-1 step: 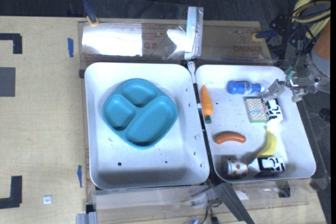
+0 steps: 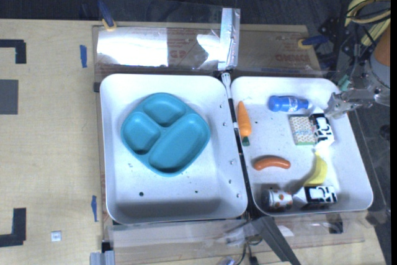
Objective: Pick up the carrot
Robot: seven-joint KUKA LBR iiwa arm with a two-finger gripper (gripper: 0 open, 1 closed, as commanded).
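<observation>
A dark floor lay behind a light wooden bench (image 2: 43,152) that held two white bins side by side. The left bin (image 2: 118,195) had a blue plate (image 2: 164,132) with three parts, sitting near its middle.

The right bin (image 2: 363,186) was full of small toys. The carrot (image 2: 244,120) lay along the left edge of that bin, orange with a little green end pointing to the front. Just to its right and nearer the front lay a red-orange sausage (image 2: 271,163). At the front edge a small can (image 2: 280,198) lay on its side. A blue bottle (image 2: 288,103) lay near the back edge. Below it sat a small dotted packet (image 2: 302,130), touching a black and white toy (image 2: 322,129). A yellow banana (image 2: 317,172) curved down toward another black and white toy (image 2: 321,194) in the front right corner.

The gripper (image 2: 342,102) hung over the back right corner of the right bin, well apart from the carrot. It was too blurry to tell how it stood, and nothing showed in it.
</observation>
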